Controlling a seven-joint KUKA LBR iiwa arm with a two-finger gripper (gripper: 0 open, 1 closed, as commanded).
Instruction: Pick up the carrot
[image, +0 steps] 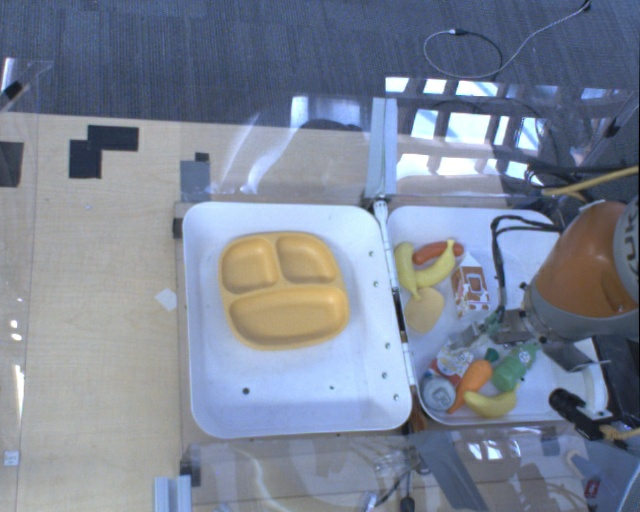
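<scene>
A: Across the tabletop (90, 330), two shallow white bins sat side by side. What did the left bin (290, 405) hold?

B: One yellow divided tray (284, 290), three compartments, lying toward the far half of the bin. Nothing sat in its compartments.

A: And the right bin (520, 222)?

B: Crowded. Far end: a banana (404, 270) along the left wall, with a red and yellow hot-dog-like piece (436, 253) just beside it. Below those, a pale yellow rounded piece (424, 310). A small white carton with red print (471, 288) lay next to that.

A: Where was the carrot (474, 379)?

B: Near end of the right bin, orange, lying slantwise. It touched a second banana-like yellow piece (490, 403) on its near side, and a round tin (438, 392) sat just to its left. A green item (511, 370) lay just right of it.

A: The arm?

B: Orange-banded wrist (585, 275) came in from the right over that bin, and the jaws (500, 330) hung just above the carrot and the green item. Could not tell whether the jaws stood apart or together; the cluttered pile blurred them. Nothing seen between them.
</scene>
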